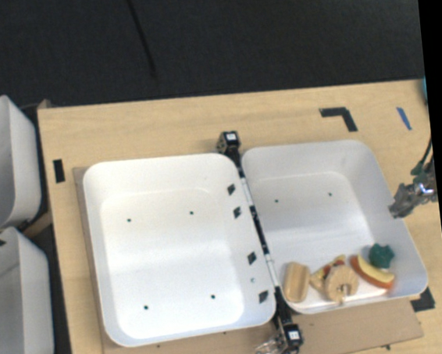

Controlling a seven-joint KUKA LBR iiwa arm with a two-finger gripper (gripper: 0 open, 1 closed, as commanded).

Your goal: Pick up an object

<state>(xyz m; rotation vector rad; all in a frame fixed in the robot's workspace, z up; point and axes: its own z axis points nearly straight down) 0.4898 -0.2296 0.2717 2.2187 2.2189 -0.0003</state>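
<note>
Since nothing is lifted, the step in hand is still the approach, by my reading.

Nearest the camera: all candidate objects sit in the near strip of the shallow white plastic right bin (314, 162), pressed along its near wall.
- Tan wooden block with rounded ends (296, 282): at the bin's near-left corner, long axis running roughly near-to-far.
- Tan wooden toy piece with a round peg face (336, 281): just beside the block, toward the bin's right. Touching or not, I cannot tell.
- Red-skinned, yellow-fleshed toy apple slice (373, 275): further toward the bin's near-right corner, long axis slanting along the near wall.
- Small dark green lump (381, 254): touching the slice on its far side.

Mid-depth: my grey metal gripper (408, 198) sits at the bin's right rim, about halfway along it. Whether it is open or closed I cannot tell from this view, and nothing is visibly in it.

Key relation: the green lump and apple slice are the closest targets. They lie from my gripper toward the camera and slightly inward from the right wall. The block is farthest, across the bin's near edge.

Judgement: the next move calls for travel toward the near-right corner, then descent. Crowding against the wall could spoil a grasp.

Farther off: the shallow white plastic left bin (104, 255) adjoins the right bin's left wall, both on the light wooden bench (161, 127).
</note>
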